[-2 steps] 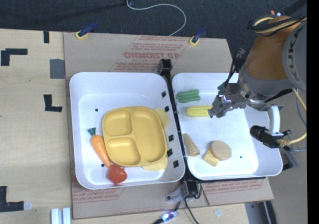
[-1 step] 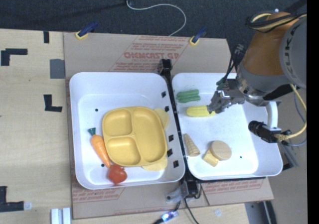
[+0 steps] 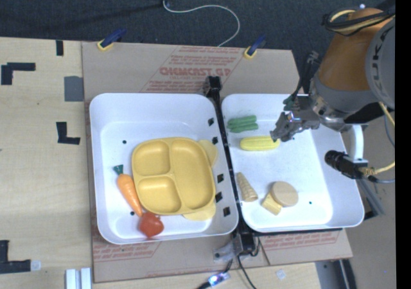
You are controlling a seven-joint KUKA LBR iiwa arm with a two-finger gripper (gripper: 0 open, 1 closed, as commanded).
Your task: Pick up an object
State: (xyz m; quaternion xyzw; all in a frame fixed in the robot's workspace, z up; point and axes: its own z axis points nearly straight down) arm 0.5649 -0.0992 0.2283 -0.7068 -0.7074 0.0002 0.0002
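Camera view: I see the grey two-finger gripper (image 3: 282, 132) low over the right white bin (image 3: 334, 217), its tip at the right end of the yellow plastic corn cob (image 3: 258, 144). The green ridged toy (image 3: 242, 124) lies just behind the cob. The left white bin (image 3: 106, 153) holds a yellow divided tray (image 3: 173, 175).

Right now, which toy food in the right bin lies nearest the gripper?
The yellow corn cob, its end right beside the gripper; the green pickle lies farther left.
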